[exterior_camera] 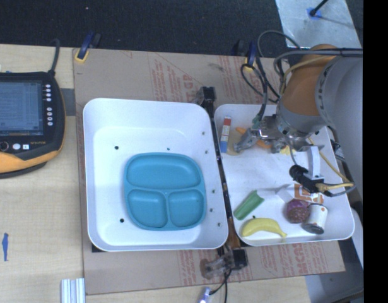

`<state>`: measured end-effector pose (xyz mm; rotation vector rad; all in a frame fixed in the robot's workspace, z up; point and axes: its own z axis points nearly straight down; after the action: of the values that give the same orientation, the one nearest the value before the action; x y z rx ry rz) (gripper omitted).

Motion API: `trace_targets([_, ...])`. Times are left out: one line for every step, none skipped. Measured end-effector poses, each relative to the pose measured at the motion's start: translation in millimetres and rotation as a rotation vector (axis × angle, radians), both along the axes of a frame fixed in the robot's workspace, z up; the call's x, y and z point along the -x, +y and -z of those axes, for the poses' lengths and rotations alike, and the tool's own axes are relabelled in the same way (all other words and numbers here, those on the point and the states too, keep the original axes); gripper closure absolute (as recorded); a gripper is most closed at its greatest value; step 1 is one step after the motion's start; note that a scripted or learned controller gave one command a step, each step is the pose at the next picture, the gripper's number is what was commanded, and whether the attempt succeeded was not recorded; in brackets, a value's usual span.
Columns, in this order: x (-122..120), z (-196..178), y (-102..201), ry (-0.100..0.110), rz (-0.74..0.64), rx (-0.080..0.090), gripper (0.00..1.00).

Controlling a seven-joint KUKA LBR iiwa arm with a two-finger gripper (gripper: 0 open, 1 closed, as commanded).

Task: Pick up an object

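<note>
My gripper (261, 145) hangs low over the back of the right bin (269, 177), open, with its two grey fingers (245, 144) spread apart. A small orange object (255, 134) lies partly hidden under it, and I cannot tell whether the fingers touch it. Left of the gripper, a white tube with red and blue ends (226, 134) lies against the bin wall. Along the front of the bin sit a green object (248, 205), a yellow banana (263, 228), a dark red round fruit (298, 211), a white cup (317, 217) and an orange-and-white packet (307, 192).
The left bin (105, 169) holds a blue divided plate (164, 190). A teach pendant (23, 122) rests on the bench at far left. Cables loop around the arm's wrist (301, 96) above the right bin's back edge.
</note>
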<state>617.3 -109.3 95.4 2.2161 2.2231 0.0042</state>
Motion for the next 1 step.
trace_targets([-37.8, 1.0, 11.1, 0.014, 0.004, 0.004, 0.00])
